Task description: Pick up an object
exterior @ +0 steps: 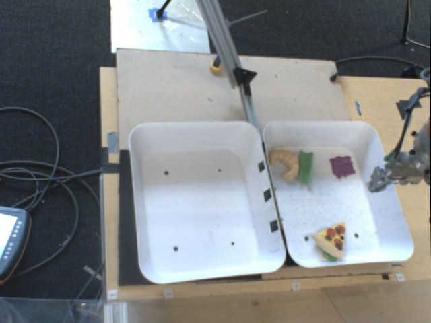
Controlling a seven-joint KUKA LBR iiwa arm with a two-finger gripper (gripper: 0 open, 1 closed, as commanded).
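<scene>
Four objects lie in the right bin [387, 200], and we treat each as a candidate for the pick. A tan croissant-shaped piece [285, 163] sits near the bin's back left corner, with a green piece [306, 166] touching its right side. A purple piece [342, 166] lies apart from these, toward the back right corner. A pizza-slice toy [331, 240] rests near the front edge, roughly midway along it.

None of the four is lifted; all rest on the bin floor. We judge that the task is at its start: no object is grasped, and approach, descent, closure and lift remain.

The gripper [378, 180] stands at the right edge of the right bin, over its rim, with the arm [419, 155] entering from that side. Nothing is between its fingers as far as we see. We cannot tell how far the fingers are apart; the view is too small and slanted at that point.

The purple piece is the nearest object to the gripper, and it stands clear of its neighbours, so we judge it the simplest target.

The left bin [145, 207] adjoins the right bin along a shared middle edge. Both bins rest on the bench [175, 86].
</scene>
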